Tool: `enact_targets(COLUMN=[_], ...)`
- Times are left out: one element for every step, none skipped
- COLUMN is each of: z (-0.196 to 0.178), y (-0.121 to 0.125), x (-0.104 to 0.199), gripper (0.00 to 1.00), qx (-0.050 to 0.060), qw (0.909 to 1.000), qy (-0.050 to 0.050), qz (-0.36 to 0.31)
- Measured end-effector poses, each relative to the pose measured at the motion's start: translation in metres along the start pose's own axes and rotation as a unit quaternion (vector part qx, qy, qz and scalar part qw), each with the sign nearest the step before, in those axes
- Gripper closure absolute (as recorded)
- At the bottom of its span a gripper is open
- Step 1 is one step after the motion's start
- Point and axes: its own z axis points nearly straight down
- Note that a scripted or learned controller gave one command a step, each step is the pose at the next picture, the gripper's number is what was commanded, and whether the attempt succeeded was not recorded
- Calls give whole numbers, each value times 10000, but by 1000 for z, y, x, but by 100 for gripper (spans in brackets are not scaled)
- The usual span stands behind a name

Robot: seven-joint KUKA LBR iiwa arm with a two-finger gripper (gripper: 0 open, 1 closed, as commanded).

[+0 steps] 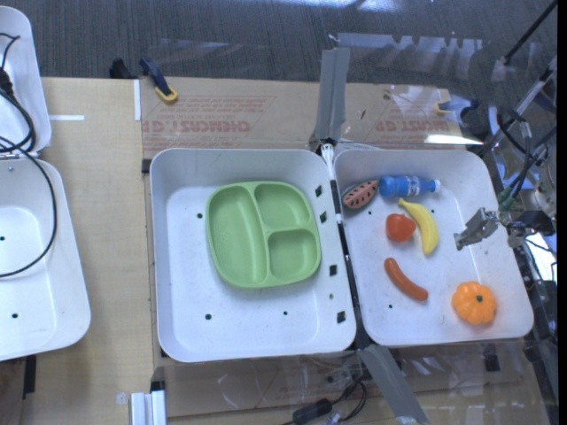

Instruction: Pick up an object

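So the right bin (496,193) has all the little items in it: a blue bottle (407,186) lying on its side near the back, a reddish-brown striped thing (360,194) just left of it up against the divider side, a yellow banana (423,225) below the bottle, and a red tomato-looking piece (400,227) right beside the banana on its left. Further toward the front there's a sausage (406,279) lying at a slant, and an orange pumpkin (475,303) in the front right corner, well apart from the sausage. The pincer (476,227) is over the right side of that bin, right of the banana and above the pumpkin in the view, not touching any of them as far as I can see. Honestly can't tell whether it's spread or closed from this angle, it's just a small grey shape, and nothing visible sits in it. The left bin (177,326) holds a green divided plate (263,233) with three compartments, sitting roughly in the middle. Both bins rest on the wooden surface (97,131).
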Motion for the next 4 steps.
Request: enact_targets(z=[127,176,167,74], y=[12,35,34,139], x=[45,48,47,83], gripper=[0,0,100,100], qx=[4,2,5,-17], qw=[9981,9979,9981,9949], qy=[4,3,3,-10], qz=[-611,-644,-620,-1007])
